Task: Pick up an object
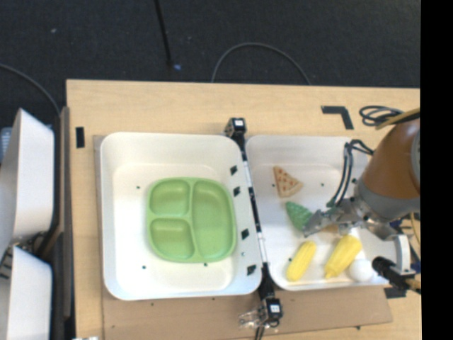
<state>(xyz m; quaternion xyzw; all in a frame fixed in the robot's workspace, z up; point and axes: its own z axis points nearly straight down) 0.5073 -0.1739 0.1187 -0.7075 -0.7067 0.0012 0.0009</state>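
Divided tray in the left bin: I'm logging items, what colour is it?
Light green, the divided tray, seen in the camera view.

Just left of the gripper lies a green leafy piece; below it two yellow corn cobs, tilted; up-left, a waffle-patterned wedge.

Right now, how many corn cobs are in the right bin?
2. One corn cob lies near the bin's front edge, left of the other corn cob, which sits beside it under the pincer. More may be hidden beneath the arm.
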